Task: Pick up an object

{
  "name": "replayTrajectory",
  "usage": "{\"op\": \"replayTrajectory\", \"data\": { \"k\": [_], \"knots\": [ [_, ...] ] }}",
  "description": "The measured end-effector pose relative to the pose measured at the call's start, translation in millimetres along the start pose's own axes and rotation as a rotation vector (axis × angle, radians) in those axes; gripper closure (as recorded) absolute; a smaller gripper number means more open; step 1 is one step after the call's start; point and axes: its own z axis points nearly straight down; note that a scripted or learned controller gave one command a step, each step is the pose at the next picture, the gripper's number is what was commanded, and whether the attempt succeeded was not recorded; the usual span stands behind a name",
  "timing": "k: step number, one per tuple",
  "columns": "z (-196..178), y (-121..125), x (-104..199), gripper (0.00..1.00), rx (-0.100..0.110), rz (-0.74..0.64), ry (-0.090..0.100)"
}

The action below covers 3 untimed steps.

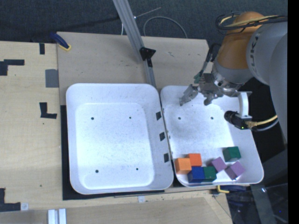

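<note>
While the blocks are lying bunched along the near edge of the right bin (243, 139), none of them is sitting between the fingers of the gripper (198, 98). In that cluster an orange block (183, 164) is resting just beside a second orange block (195, 159), with a blue block (197, 173) touching them on the near side and a green block (210, 173) pressing against the blue one. A purple block (218, 163) is sitting just right of these, another purple block (234, 170) is lying nearer the bin's corner, and a darker green block (231, 153) is standing a little apart toward the right wall. Well apart from all of them, the gripper is hanging over the far end of the same bin with its two fingers spread apart and nothing between them. Above it the arm (261, 45) is reaching in from the right, its orange band (236, 45) showing above the wrist. The left bin (74, 101) is lying alongside, touching the right one, and both are resting on the bench (93, 55).
</note>
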Motion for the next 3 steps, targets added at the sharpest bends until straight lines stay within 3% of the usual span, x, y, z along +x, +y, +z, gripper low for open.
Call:
{"op": "replayTrajectory", "data": {
  "k": [1, 2, 3],
  "knots": [
    [-99, -38, -33, 0.0, -0.008, 0.003, -0.003],
    [-34, -60, -61, 0.0, 0.006, 0.005, -0.002],
    [-177, -83, -78, 0.0, -0.01, 0.002, -0.005]
  ]
}}
